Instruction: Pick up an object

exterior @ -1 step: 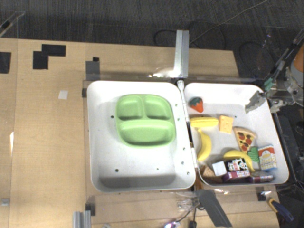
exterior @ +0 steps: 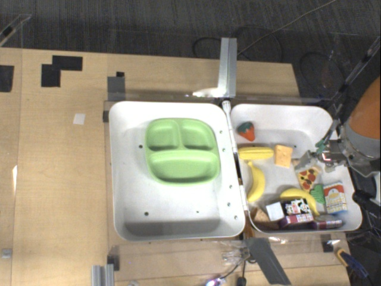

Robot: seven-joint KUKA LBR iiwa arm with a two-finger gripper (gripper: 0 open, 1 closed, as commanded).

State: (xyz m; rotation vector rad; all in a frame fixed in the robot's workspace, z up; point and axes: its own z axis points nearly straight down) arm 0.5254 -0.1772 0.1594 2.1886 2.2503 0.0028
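Down at the near edge of the right bin you've got a jam: a small white box, a black-and-white patterned carton, a dark purple bar and a red-and-white carton, all touching or overlapping. Just beyond them sits a short yellow banana, a pizza-slice toy and a green piece. Your end effector hangs over the right side of that bin, close above the pizza slice, and I can't tell how far apart it stands or whether it has anything in it; nothing shows as caught.

Any of these would serve as the object to pick, and they all lie in the right bin. Watch the crowding, though. Come down near the pizza slice and you could well land on two things at once, or nudge the banana and green piece aside and close on nothing. Flat pieces like that slice look hard to get under.

Better room lies farther in: the strawberry toy sits alone near the far left corner, well apart from the rest, and the cheese wedge has a bare patch on its far side. The long banana and the yellow corn-like piece hug the left wall, so a descent there risks clipping the rim. The left bin holds just a green divided plate.
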